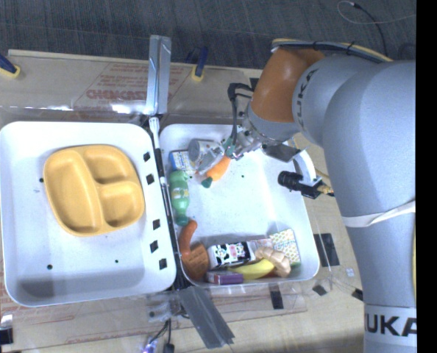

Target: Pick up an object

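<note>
My gripper (232, 150) hangs low over the back part of the right bin (240, 204), under the orange wrist band. Just below and left of it lies a small orange carrot toy (218, 169), tilted, its upper end close to the gripper tip. A grey metallic object (199, 151) sits right beside the gripper on its left. Whether the gripper touches either one is unclear from this angle.
A blue-white carton (179, 159), green bottle (179, 191) and orange-red sausage (187, 233) line the right bin's left wall. A milk carton (232, 253), banana (254, 270) and patterned box (285, 242) crowd its front. The left bin (27, 263) holds a yellow divided plate (93, 188).
</note>
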### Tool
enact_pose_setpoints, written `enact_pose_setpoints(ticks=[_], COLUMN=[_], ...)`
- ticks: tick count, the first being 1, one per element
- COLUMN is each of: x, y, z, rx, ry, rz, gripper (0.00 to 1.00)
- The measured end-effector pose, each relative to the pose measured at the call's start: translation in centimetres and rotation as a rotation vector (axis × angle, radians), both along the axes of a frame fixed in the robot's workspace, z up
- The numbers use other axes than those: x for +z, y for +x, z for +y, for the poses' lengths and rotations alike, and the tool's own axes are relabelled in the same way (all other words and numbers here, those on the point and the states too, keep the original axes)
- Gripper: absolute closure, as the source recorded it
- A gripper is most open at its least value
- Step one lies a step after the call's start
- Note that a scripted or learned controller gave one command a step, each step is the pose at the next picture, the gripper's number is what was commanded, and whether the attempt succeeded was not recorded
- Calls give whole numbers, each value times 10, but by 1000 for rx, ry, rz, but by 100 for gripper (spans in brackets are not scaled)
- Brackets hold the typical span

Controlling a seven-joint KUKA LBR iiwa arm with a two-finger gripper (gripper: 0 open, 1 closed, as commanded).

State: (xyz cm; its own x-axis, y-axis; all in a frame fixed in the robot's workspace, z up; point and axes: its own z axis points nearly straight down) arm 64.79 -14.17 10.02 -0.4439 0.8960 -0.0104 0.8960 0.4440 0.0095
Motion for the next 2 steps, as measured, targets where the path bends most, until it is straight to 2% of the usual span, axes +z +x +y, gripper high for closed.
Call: enact_pose_setpoints(ticks=[1, 2], x=[12, 55], y=[1, -11], z=[0, -14], rx=[4, -255], ry=[0, 5], rz=[-2, 12], gripper=[100, 100])
